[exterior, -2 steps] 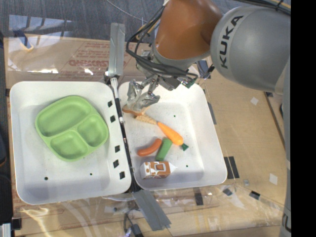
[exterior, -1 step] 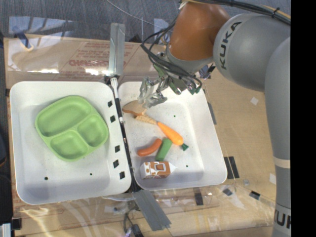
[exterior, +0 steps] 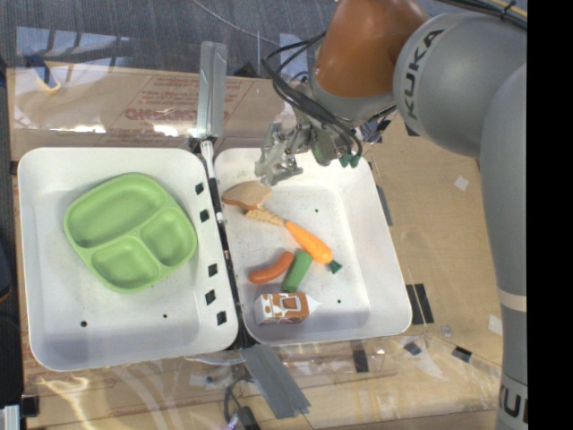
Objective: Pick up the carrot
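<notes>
Though beside sausage (exterior: 270, 268), carrot (exterior: 309, 239) unobstructed.

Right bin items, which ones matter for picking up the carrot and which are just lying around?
For the job:
carrot
gripper, above the bin's far end

Lying about:
sausage
green vegetable piece
small carton
bread slice
green divided plate, in the left bin

One fixed camera sits above the bench (exterior: 430, 204), angled down at a slant. Both bins, left (exterior: 45, 240) and right (exterior: 358, 240), fall within frame. The arm (exterior: 466, 61) enters from the right.
</notes>
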`<state>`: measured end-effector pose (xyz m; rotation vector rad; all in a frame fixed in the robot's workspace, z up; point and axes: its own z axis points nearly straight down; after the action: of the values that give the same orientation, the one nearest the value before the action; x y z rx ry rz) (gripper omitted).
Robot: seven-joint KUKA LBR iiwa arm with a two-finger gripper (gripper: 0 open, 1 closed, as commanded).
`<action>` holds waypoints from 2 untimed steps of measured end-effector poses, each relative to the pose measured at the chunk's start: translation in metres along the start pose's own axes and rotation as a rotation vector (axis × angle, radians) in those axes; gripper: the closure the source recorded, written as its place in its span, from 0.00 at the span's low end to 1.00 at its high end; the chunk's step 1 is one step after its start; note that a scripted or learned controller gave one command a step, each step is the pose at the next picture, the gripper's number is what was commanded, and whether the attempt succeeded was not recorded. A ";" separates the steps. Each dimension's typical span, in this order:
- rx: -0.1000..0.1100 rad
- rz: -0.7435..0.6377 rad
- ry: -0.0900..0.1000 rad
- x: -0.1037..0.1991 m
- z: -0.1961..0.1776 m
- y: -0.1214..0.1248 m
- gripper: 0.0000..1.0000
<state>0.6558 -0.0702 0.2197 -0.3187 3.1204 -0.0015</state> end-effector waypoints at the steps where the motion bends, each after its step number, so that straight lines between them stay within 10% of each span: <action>1: 0.000 0.408 0.007 0.039 0.031 -0.029 1.00; 2: -0.002 0.119 0.006 0.081 0.127 -0.061 1.00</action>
<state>0.5892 -0.1467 0.0920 -0.1331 3.1396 0.0009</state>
